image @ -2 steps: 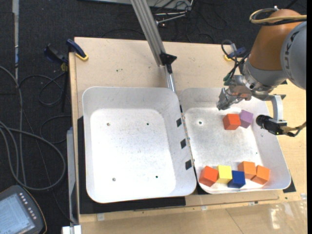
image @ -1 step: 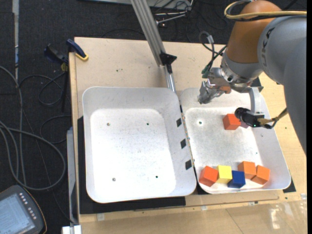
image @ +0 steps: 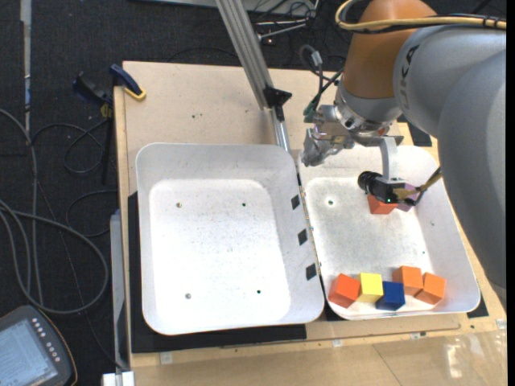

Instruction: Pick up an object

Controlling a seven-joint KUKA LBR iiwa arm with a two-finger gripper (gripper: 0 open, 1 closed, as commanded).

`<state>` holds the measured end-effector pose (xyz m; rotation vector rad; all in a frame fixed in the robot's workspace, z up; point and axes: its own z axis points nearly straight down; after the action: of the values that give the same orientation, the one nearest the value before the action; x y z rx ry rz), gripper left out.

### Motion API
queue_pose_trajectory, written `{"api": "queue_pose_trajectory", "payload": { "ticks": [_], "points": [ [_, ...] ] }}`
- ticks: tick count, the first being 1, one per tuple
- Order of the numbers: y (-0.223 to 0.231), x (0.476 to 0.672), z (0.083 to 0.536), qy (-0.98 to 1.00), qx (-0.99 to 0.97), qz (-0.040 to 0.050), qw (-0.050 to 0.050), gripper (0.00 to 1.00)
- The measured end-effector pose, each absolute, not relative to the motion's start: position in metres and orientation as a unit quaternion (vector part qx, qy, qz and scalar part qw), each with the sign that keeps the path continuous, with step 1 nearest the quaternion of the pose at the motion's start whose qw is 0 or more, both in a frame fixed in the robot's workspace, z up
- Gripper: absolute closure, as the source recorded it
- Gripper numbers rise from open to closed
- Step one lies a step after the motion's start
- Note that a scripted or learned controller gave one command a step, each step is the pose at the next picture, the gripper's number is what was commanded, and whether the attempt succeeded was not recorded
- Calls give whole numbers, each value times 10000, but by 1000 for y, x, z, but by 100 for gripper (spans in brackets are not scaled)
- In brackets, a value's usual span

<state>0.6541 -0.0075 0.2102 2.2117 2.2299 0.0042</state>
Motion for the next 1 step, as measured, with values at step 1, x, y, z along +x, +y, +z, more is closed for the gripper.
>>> {"api": "queue_pose_trajectory", "payload": {
  "ticks": [1],
  "points": [
    [36, 660, 218, 7096, 7046, 17, 4, 100]
  ]
}}
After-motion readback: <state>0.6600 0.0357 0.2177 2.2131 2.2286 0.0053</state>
